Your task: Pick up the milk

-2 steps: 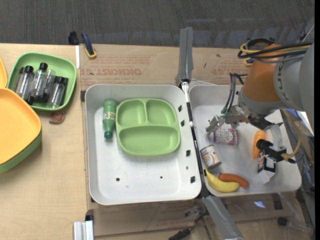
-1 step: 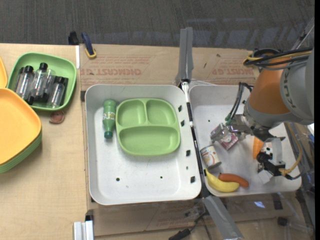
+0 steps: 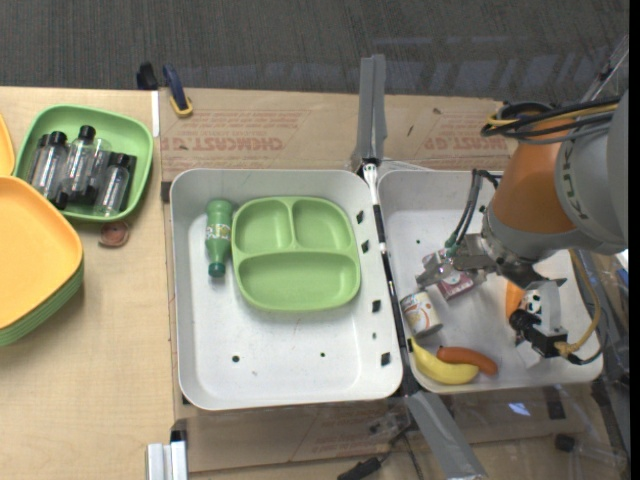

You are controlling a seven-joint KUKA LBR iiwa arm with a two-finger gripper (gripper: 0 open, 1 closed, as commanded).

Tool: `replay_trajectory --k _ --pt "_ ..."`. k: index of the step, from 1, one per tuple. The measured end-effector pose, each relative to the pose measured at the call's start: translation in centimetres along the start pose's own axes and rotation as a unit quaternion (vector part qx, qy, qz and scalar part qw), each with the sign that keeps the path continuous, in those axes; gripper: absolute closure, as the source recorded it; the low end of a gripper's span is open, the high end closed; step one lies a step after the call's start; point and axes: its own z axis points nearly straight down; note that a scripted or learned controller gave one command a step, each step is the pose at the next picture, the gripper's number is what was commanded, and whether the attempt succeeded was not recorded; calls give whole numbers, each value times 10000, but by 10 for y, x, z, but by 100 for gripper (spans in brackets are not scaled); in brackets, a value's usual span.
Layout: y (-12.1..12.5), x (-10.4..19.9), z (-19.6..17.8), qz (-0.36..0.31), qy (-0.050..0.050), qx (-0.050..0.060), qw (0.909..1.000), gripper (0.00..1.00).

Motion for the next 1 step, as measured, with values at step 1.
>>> replay_trajectory --k 1 --pt "-1 -2 -8 23 -1 11 10000 100"
